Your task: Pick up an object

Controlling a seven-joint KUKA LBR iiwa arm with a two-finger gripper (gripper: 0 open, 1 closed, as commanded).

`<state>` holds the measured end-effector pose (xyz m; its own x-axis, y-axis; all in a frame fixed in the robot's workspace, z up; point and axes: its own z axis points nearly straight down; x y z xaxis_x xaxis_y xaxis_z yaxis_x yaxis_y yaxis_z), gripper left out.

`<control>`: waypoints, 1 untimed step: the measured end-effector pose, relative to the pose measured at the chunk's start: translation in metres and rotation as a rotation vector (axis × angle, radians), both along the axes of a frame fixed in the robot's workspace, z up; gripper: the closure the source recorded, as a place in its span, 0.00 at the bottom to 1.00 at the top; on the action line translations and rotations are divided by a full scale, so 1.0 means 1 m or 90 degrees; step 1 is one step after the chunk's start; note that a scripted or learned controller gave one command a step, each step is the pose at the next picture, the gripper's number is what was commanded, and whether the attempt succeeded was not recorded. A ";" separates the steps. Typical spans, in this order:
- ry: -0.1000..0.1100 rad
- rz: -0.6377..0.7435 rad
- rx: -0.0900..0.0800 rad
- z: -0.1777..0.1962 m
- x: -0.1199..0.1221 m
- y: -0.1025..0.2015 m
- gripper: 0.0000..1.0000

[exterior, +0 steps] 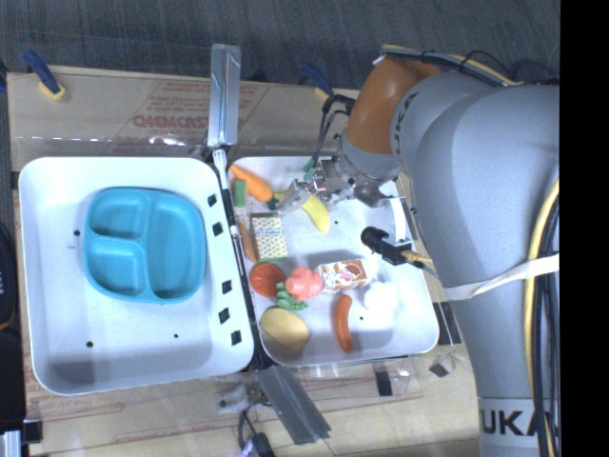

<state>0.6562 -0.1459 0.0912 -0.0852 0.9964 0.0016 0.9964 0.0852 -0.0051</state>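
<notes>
Camera view, single frame.

The gripper [312,190] is observed low over the far part of the right bin [425,336], with the grey arm entering from the right. Whether the jaws are wide or narrow cannot be told; the wrist hardware hides them. No object is seen held.

Nearest object: a yellow banana-like toy [319,215], lying flat on the bin floor just on the near side of the gripper. Contact with the gripper cannot be told. Its long axis runs obliquely, from far-left to near-right, and the far-left end sits closest to the gripper.

Other contents of the right bin are noted:
- A toy carrot [252,181] is at the far-left corner, with a small green piece [240,193] beside it.
- A patterned box [268,236] is set along the left wall.
- A red tomato [266,279] and a pink toy [304,282] lie side by side at mid-bin.
- A small printed packet [343,274] is just right of the pink toy.
- A red sausage-shaped toy [343,323] and a potato [284,329] lie at the near edge.
- A white object [380,299] is at the near right.

The left bin [38,255] holds a blue divided plate [145,243]. Both bins rest on the table [114,103].
</notes>
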 end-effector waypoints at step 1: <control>-0.005 0.092 -0.001 0.110 0.002 0.023 0.00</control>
<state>0.6577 -0.1233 0.2010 -0.2276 0.9738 -0.0011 0.9738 0.2276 0.0024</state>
